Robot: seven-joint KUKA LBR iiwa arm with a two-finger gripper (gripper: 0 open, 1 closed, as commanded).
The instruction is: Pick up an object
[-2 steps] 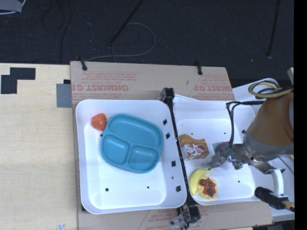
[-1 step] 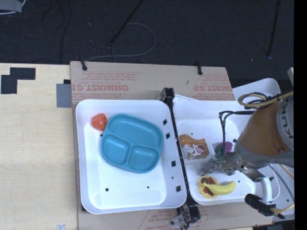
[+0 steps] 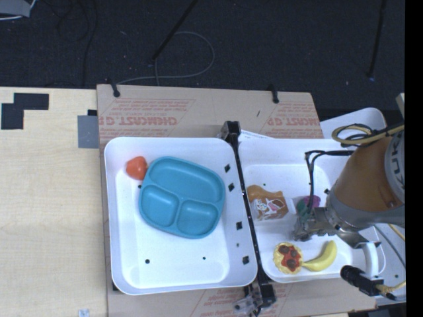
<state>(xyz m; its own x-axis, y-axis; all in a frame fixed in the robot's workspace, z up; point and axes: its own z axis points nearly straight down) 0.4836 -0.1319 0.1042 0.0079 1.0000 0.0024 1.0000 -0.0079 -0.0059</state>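
Cardboard [image 3: 198,114] printed "CHEMCAST GP" upside down, blue tray [image 3: 182,197], banana [image 3: 320,257]

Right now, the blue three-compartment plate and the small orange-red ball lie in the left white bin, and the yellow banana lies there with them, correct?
Not quite. In the camera view the blue three-compartment plate and the small orange-red ball do lie in the left white bin, but the yellow banana lies in the right white bin, near its front edge beside the gripper.
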